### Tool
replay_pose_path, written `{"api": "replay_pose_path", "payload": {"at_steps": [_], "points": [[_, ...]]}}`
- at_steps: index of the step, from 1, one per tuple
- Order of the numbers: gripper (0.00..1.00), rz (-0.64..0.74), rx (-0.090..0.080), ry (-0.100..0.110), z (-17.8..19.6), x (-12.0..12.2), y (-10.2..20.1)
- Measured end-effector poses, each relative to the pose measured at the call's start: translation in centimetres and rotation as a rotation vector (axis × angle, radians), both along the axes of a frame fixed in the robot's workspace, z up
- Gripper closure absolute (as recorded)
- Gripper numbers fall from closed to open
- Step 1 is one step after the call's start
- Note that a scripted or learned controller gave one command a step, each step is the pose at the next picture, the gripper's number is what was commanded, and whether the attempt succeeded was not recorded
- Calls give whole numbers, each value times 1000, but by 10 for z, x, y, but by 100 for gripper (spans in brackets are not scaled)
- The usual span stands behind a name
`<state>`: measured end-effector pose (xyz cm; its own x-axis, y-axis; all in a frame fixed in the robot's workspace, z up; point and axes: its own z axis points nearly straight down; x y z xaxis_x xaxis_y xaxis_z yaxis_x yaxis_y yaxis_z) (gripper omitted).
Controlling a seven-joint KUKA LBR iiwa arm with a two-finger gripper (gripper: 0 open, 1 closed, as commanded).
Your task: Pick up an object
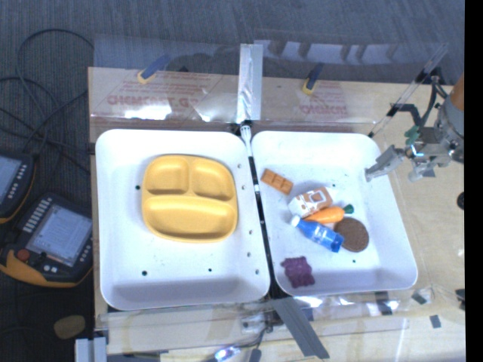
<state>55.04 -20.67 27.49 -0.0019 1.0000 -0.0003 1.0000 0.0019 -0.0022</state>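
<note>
The objects to pick lie in the right bin (385,225), gathered toward its middle and lower half. A toy carrot (330,215) with a green top lies across the centre, touching a small white and orange carton (312,199) just above it and a blue bottle (320,234) just below. A dark brown round cookie (354,234) sits at the bottle's right end, touching it. An orange waffle-like bar (276,181) lies apart to the upper left, close to the bin's left wall. A purple bunch of grapes (299,271) rests alone near the lower edge. The bin's upper part and its right side are bare white floor, giving open room around the cluster on those sides.

The end effector (401,163) hangs over the right bin's upper right rim, tilted, well apart from every object. Its two fingers are spread apart with nothing between them.

The left bin (121,262) holds a yellow divided plate (189,197) near its centre, with bare floor all around it. The two bins meet along a narrow seam. The bench (434,225) shows as a tan strip to the right of the bins. A handheld controller (45,240) lies on the floor at the left.
</note>
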Motion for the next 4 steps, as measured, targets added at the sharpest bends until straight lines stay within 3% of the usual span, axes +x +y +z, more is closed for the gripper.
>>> {"api": "replay_pose_path", "payload": {"at_steps": [1,2,3,4], "points": [[0,105,2,1,-151,-6,37],[0,111,-5,-13,-185,-19,92],[0,48,-3,-12,-186,38,68],[100,50,-3,-12,-176,38,69]]}}
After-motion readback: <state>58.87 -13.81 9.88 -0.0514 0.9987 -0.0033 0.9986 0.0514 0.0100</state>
